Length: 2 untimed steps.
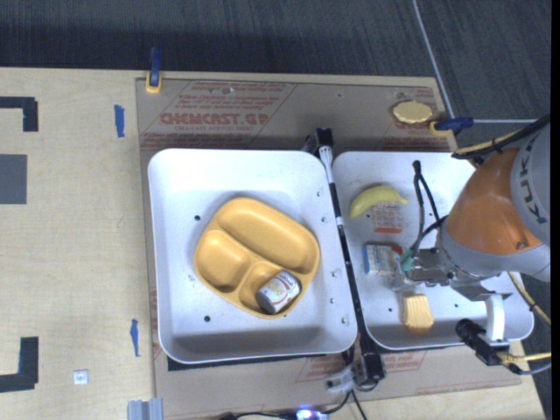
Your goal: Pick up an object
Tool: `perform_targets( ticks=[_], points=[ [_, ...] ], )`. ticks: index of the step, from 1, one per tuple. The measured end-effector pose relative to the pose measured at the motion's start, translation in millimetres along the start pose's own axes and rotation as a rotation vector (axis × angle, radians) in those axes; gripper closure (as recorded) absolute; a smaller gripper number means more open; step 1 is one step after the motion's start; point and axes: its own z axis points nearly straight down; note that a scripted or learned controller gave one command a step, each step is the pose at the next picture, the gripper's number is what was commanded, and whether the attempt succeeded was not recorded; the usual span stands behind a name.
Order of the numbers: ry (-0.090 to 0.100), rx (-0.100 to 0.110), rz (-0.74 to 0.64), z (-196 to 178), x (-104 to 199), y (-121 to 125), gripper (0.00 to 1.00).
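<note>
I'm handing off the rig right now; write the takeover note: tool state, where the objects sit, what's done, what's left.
Tool: low in the right bin, near the small packet; its grip state is unreadable.
Right bin: banana, small packet, yellow block near the front.
Left bin: yellow divided tray with a small can in one compartment.
Done: no object visibly lifted.
Left: grasp one object and raise it.

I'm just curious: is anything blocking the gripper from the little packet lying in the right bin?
Nothing visible does. The gripper hangs in the right bin right beside the small packet. The banana and yellow block lie off to either side.
</note>
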Motion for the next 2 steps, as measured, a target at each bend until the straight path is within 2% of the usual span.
perform_targets(
  ticks=[1, 2],
  points=[
    [0.000, 0.000, 0.000, 0, 0, 0, 0.00],
    [0.003, 0.008, 0.000, 11, 0, -2, 0.00]
  ],
)
